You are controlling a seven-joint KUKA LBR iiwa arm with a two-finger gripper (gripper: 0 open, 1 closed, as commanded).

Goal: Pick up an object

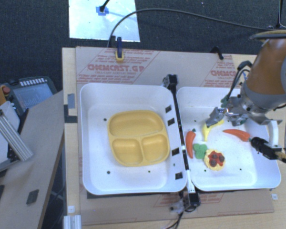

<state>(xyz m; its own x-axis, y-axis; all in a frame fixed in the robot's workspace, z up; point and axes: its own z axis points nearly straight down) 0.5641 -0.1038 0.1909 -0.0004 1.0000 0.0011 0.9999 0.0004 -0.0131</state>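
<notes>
Right white bin [264, 175]: claw [218, 116], grip unclear, hangs just above yellow banana [206, 131].

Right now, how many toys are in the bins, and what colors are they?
Yellow: 2, the divided tray in the left bin and a banana-like piece in the right bin
Red-orange: 2, a chili pepper and a carrot-like piece
Green: 1, a leafy piece
Mixed: 1, a round pizza-like toy, yellow with red and green spots
Total: 6

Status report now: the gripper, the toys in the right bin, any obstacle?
Two-finger gripper low over right white bin. Yellow banana toy just under it. Orange carrot toy beside.
</notes>
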